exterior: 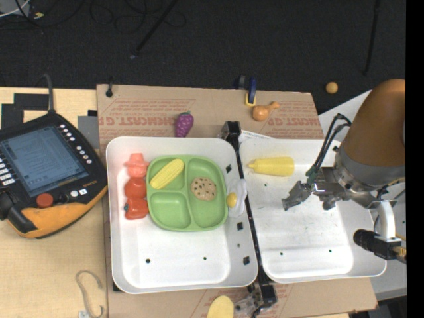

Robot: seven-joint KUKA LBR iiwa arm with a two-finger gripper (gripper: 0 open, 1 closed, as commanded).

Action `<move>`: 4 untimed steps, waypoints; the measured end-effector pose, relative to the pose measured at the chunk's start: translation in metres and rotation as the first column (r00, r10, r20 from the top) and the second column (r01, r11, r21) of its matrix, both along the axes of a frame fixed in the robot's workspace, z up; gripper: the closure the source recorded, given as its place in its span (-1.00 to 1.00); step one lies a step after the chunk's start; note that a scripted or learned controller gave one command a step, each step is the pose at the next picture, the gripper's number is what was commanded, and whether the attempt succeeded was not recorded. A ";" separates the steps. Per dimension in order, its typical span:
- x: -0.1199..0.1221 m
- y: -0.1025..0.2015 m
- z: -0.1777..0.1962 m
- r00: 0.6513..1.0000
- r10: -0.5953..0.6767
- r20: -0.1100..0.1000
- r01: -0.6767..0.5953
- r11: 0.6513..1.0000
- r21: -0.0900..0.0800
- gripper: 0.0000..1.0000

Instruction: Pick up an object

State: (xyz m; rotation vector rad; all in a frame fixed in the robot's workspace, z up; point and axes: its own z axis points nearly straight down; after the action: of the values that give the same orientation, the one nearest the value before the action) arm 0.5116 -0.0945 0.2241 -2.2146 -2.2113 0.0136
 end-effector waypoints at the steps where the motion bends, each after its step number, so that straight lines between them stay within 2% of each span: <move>1: 0.002 0.000 0.006 1.000 0.002 0.011 -0.002 1.000 -0.001 -1.00; 2: 0.001 0.009 -0.042 1.000 0.001 0.006 -0.001 1.000 0.000 -1.00; 3: -0.001 0.008 -0.107 1.000 0.002 0.005 -0.002 1.000 0.000 -1.00; 4: -0.001 0.011 -0.139 1.000 0.002 0.010 -0.002 1.000 -0.001 -1.00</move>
State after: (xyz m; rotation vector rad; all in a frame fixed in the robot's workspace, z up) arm 0.5102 -0.0838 0.0856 -2.2175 -2.2192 0.0035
